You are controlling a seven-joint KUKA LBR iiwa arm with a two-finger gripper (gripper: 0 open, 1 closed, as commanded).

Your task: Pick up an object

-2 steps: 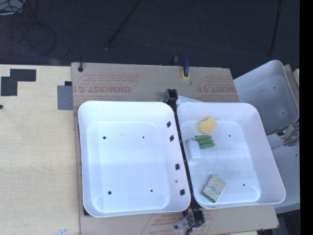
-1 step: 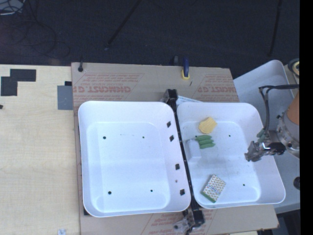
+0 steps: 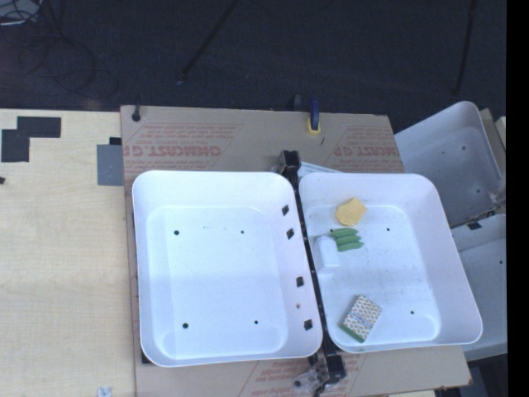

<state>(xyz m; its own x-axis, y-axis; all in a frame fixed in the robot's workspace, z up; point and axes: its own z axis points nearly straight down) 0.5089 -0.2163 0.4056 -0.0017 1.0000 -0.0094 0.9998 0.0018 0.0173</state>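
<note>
**A:** From up here, what do you see on the surface (image 3: 66, 246)?

**B:** Two shallow white bins side by side on a brown cardboard sheet (image 3: 248, 139) with reversed red lettering. The left bin (image 3: 149, 222) shows just four small dark holes in its floor. The right bin (image 3: 446, 246) holds everything.

**A:** What exactly is in there?

**B:** Near the far side, a yellow rounded piece (image 3: 350, 212), maybe a sponge or a toy food, I cannot tell which. Just beside it, toward the near side, lies a small green object (image 3: 346, 239) that looks like a few pods lying side by side. Touching that on its near-left is a pale, almost white block (image 3: 328, 253), hard to make out against the bin floor. Well apart from those, near the front wall, a small flat packet (image 3: 361, 318) with a speckled pattern and a green edge lies tilted.

**A:** And the end effector?

**B:** I cannot tell its state from here. At the right stands a grey-white panel (image 3: 450, 143). A row of black clips (image 3: 291, 234) runs along the seam between the bins, and a blue-and-yellow clamp (image 3: 314, 116) sits at the cardboard's far edge.
</note>
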